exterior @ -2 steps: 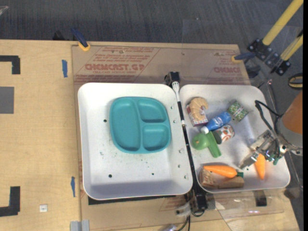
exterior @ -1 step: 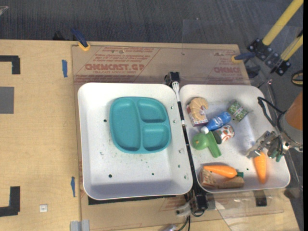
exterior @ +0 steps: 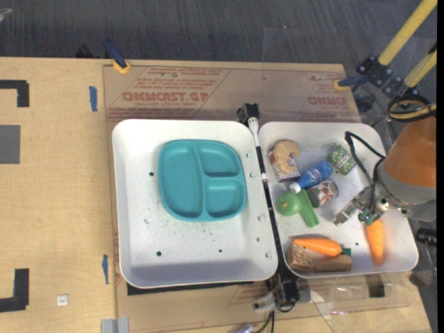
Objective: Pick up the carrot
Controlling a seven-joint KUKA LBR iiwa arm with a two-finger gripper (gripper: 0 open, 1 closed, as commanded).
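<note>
Two orange carrots lie in the right bin (exterior: 406,255). One carrot (exterior: 318,245) rests flat near the front wall, on top of a brown block (exterior: 316,260). The other carrot (exterior: 375,240) points toward the front at the bin's right side, its green top up against my gripper (exterior: 361,211). The gripper hangs low over the bin's right part, directly behind that carrot. The arm's orange band (exterior: 415,155) covers the bin's right wall. Whether the carrot is gripped or just lying under the gripper is unclear.
The right bin also holds a green pear-shaped toy (exterior: 298,205), a blue bottle (exterior: 316,175), a small can (exterior: 325,191), a green packet (exterior: 341,158) and a tan item (exterior: 284,157). A teal divided plate (exterior: 202,179) sits in the left bin (exterior: 132,241).
</note>
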